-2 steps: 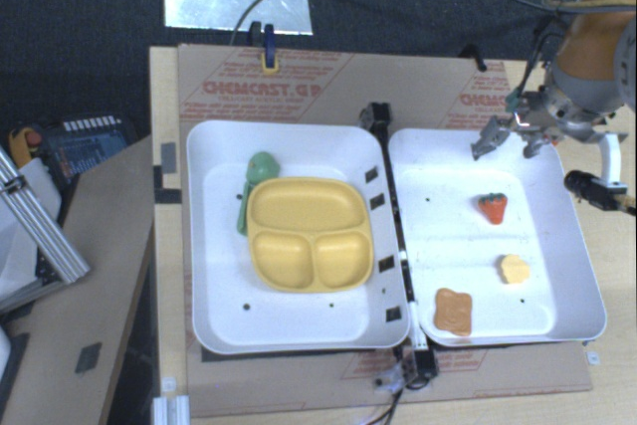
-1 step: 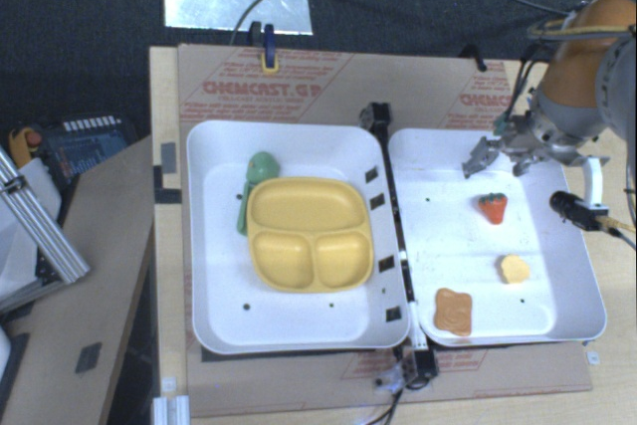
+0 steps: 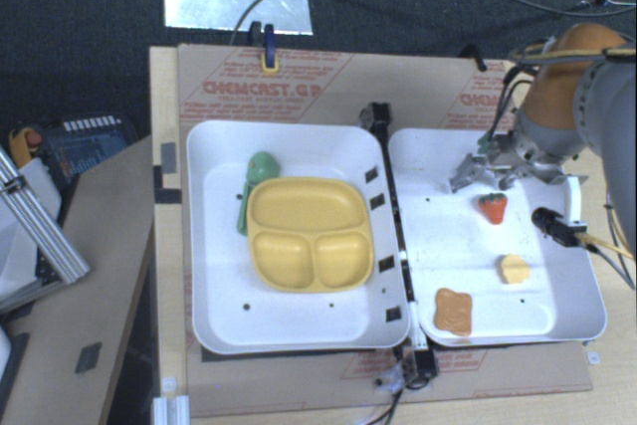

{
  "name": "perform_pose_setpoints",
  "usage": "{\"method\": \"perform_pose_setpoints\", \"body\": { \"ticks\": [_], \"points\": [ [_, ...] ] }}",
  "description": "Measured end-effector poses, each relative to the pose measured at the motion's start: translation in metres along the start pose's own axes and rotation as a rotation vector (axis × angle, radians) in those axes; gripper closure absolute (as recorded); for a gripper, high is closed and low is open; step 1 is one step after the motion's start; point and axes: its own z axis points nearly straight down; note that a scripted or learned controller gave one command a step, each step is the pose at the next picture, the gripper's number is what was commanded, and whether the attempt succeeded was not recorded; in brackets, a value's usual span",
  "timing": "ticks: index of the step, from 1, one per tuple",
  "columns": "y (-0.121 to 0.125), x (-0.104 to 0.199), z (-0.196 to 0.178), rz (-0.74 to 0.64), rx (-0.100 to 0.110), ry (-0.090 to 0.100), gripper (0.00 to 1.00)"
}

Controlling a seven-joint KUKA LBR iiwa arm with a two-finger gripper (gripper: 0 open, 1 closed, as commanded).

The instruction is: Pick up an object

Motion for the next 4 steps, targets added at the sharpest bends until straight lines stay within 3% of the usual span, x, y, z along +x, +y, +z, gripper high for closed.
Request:
{"method": "perform_pose_setpoints", "body": {
  "ticks": [1, 4],
  "points": [
    [0.002, 0.000, -0.014, 0.000, -0.005, -0.001, 1.00],
    [0.000, -0.002, -0.178, -0.003, -0.008, -0.002, 1.00]
  ]
}}
